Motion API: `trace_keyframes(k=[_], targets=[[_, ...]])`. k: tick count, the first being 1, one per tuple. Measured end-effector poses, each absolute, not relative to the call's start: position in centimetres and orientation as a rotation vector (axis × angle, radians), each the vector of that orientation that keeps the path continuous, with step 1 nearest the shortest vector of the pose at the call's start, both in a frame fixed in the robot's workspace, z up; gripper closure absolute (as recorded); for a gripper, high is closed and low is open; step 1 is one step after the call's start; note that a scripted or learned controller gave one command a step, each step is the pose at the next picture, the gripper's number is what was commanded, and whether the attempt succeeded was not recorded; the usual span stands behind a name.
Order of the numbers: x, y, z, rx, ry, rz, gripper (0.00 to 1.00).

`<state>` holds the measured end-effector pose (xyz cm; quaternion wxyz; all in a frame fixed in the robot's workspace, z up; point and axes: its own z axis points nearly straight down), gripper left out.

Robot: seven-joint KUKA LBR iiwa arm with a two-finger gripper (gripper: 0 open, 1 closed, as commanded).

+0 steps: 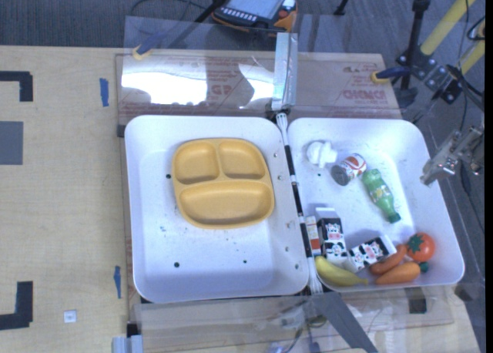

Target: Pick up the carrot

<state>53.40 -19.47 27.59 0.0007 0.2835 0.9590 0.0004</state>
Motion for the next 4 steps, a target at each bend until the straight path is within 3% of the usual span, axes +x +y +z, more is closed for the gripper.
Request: trace_keyframes(k=[1,2,3,4], targets=[[54.4,-22.4,27.9,1.358,2.823,0.000,1.00],[57.7,-22.3,22.4,0.734,3.053,0.001,1.00],[55.4,-21.5,21.8,0.147,3.136,0.002,1.00],[50.0,-22.3,26.3,-0.066,3.139,0.001,1.00]])
